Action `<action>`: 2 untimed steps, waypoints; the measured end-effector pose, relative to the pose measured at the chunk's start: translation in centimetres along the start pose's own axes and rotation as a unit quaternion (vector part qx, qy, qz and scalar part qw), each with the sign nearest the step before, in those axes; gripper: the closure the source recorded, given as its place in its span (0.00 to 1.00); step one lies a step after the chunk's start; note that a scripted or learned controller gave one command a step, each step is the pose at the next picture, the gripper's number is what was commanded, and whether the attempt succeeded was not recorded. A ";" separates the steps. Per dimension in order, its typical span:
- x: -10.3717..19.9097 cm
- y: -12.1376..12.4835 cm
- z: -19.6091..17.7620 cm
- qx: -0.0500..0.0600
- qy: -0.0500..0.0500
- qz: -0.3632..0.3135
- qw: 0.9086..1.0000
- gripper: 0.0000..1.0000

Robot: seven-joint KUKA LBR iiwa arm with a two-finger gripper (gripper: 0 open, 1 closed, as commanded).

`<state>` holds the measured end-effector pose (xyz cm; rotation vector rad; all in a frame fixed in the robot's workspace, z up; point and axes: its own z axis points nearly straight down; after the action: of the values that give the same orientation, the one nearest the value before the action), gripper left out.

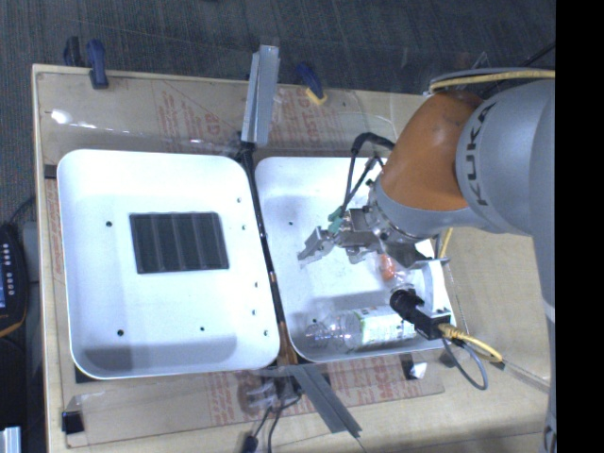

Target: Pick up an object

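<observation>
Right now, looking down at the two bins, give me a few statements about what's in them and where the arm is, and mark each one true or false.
1. A clear plastic bottle lies on its side in the right bin. True.
2. The dark ribbed rectangle is in the right bin. False: it is in the left bin.
3. The gripper is over the right bin. True.
4. The bottle stands upright at the bin's far edge. False: it lies along the near edge.

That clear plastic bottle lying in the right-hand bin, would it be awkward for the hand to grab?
Probably. The bottle lies on its side against the right bin's near wall, so a nudge could roll it. It looks clear and mostly empty, so likely light and easily dented. Its smooth surface may slip.
</observation>
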<state>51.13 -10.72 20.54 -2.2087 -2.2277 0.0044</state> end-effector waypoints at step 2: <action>-10.3 0.6 0.8 -0.003 -0.001 -0.040 0.999 0.00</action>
<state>51.84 -21.00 19.69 -2.1209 -2.3180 0.0000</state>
